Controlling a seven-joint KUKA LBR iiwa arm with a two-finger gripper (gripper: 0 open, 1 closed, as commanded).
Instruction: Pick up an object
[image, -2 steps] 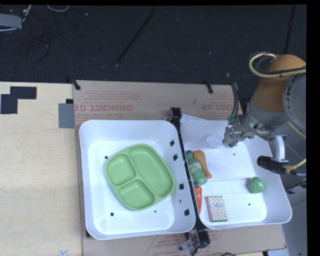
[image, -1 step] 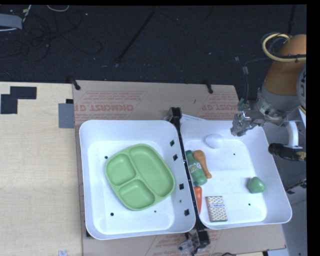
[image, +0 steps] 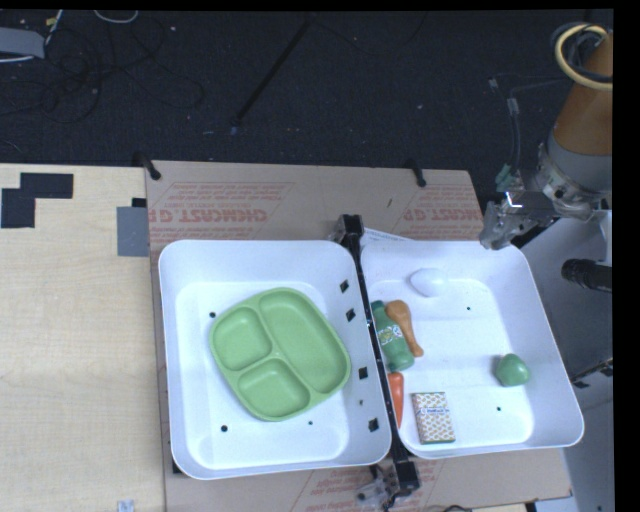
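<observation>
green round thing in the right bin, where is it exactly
The green round thing sits near the right bin's right wall, apart from the small patterned box to its lower left.

light: even, from overhead, moderately bright | glare: white bins (image: 455, 440) near blown out, their walls losing detail | shadows: soft, thin, tight under the green tray (image: 278, 352) | beyond the bins: floor very dark, cables barely readable | focus: mildly soft throughout, small print on cardboard fuzzy
</observation>
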